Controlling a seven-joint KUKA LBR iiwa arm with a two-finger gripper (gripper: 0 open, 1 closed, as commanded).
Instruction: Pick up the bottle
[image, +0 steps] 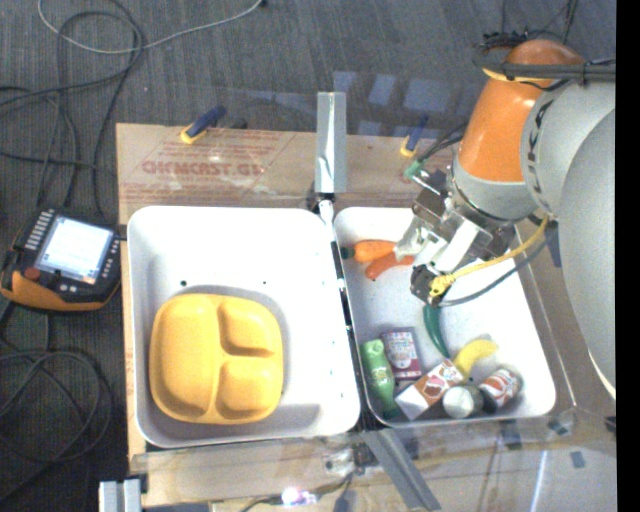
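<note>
**Bottle low in right bin, gripper above**

The green bottle was noted lying at the right bin's near-left side, beside a small red carton. The gripper was seen well apart, over the bin's far part near an orange carrot. Its state could not be told. A yellow tray was recorded in the left bin.

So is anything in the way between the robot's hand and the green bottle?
Nothing visible lies between them. The hand hovers over the right bin; the green bottle lies against its left wall, with a small red packet right beside it.
</note>
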